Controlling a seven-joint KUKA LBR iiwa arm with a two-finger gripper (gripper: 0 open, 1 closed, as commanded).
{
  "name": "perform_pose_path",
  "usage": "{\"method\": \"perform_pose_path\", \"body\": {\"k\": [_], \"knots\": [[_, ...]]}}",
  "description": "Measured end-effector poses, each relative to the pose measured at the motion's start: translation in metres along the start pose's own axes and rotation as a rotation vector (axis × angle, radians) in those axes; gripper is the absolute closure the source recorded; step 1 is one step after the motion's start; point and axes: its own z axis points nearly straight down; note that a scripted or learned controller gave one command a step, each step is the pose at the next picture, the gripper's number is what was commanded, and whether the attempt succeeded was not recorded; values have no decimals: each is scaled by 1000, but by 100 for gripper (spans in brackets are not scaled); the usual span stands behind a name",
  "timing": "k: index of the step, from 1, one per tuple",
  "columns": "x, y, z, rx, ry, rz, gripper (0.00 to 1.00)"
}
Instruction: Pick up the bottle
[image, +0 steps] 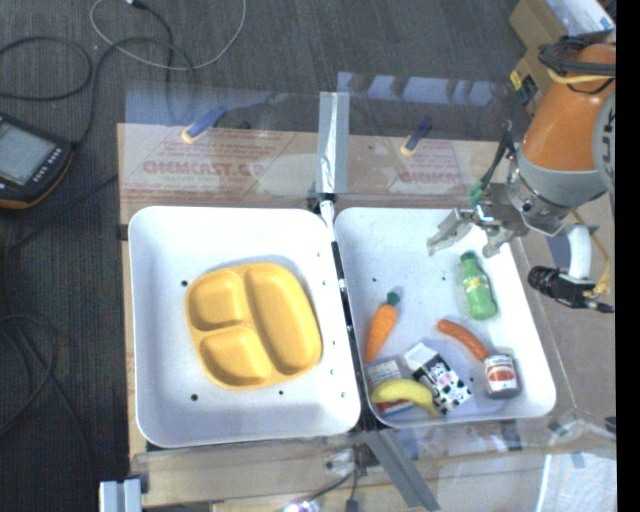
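We see two white bins side by side: left bin (160, 330) and right bin (420, 240). The left bin carries a yellow divided tray (255, 322), lying flat near its middle. The arm (565, 130) comes in from the upper right, its orange band above the wrist. The gripper (470, 232) hangs over the right bin's upper area, fingers spread wide, nothing between them. The bottle (477, 286), green with a yellow label, lies in the right bin just below the gripper, near the bin's right wall, cap end toward the fingers, apart from them. Left of it lies a carrot (381, 326). Below the bottle is a sausage (462, 338), then a small red-labelled can (500, 373). A banana (404, 392) sits at the lower edge, touching a black-and-white box (440, 380).
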Motion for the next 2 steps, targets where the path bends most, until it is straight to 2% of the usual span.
{"method": "perform_pose_path", "body": {"k": [1, 2], "knots": [[18, -15, 32, -1, -3, 4, 0], [18, -14, 23, -1, -1, 3, 100]]}}
